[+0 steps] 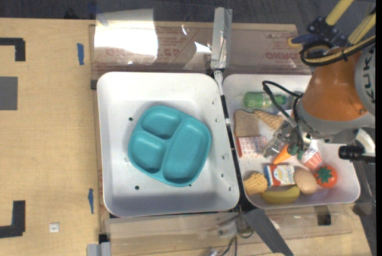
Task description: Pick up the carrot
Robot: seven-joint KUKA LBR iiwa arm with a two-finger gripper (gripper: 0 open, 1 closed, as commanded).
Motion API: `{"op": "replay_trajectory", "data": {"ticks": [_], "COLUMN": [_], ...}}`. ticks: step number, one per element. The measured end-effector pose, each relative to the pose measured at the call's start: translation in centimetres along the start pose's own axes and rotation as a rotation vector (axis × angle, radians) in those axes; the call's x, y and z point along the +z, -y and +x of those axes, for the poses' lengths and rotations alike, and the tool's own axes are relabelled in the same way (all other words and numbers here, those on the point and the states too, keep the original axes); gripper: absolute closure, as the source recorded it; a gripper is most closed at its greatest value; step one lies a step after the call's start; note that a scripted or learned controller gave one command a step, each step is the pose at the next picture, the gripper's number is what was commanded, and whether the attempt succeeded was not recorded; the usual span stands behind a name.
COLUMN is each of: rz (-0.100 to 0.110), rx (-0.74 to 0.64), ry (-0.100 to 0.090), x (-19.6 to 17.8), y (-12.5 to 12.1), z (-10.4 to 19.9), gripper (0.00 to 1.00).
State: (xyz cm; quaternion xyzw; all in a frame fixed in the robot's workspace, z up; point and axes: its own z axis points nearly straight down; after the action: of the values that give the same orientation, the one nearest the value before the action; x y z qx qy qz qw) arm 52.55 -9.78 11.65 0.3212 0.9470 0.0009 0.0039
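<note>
The carrot (281, 157) is a small orange piece lying in the right bin (349, 192), near its middle. Only its lower end shows; the rest is hidden under the gripper. My gripper (285, 142) hangs low over the bin directly on top of the carrot, reaching down from the orange-banded wrist (333, 93) at the right. From this slant I cannot make out whether the carrot is actually held.
Packed around the carrot are a juice carton (280, 175), potato (305, 181), tomato (325, 175), banana (280, 194), corn (255, 182), bread slice (245, 123), waffle cone (269, 119) and green bottle (259, 99). A teal divided plate (170, 144) lies in the left bin (113, 99).
</note>
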Motion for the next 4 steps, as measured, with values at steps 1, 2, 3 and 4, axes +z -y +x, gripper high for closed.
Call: {"op": "replay_trajectory", "data": {"ticks": [1, 2, 3, 4], "rz": [-0.002, 0.002, 0.000, 0.000], "rx": [-0.198, -0.308, -0.312, -0.090], "ry": [0.001, 0.003, 0.001, 0.000], "x": [-7.0, -9.6, -9.5, 2.0], "y": [-6.5, -0.1, -0.3, 3.4], "z": [-0.9, -6.7, -6.6, -5.3], "gripper": [1.00, 1.00, 0.00, 0.00]}}
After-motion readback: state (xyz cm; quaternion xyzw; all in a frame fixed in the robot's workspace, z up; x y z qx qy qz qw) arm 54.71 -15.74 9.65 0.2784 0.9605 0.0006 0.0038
